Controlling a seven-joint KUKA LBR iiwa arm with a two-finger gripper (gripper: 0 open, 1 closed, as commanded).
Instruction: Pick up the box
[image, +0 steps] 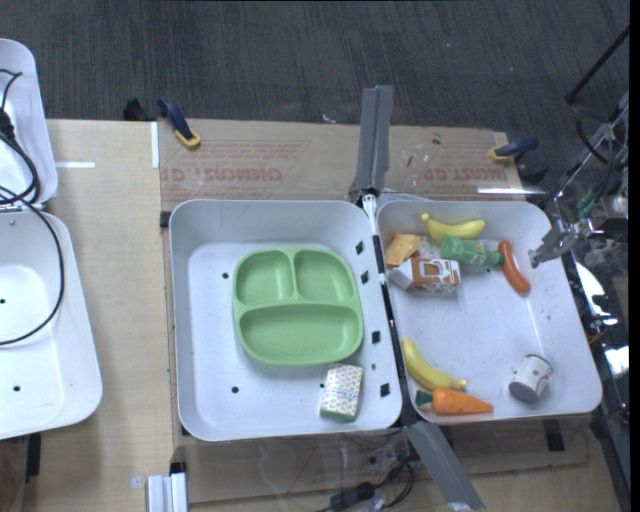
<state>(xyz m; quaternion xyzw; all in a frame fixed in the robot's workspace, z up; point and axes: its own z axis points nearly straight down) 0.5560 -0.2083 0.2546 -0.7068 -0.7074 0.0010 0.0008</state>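
An orange and white carton-like box (435, 274) lies on its side at the upper left of the right bin (500, 330), beside the divider between the bins. A second small box (342, 391), with a green and white pattern, lies near the front wall of the left bin (200, 330), just below the green plate. Neither box has anything touching it from above.
A green divided plate (297, 305) takes up the middle of the left bin. The right bin also holds two bananas (455, 227) (430, 368), a green bottle (470, 252), a red sausage (514, 267), a carrot (462, 403), a white cup (530, 377) and an orange wedge (402, 248). Cables and metal fittings (585, 215) crowd the right edge.
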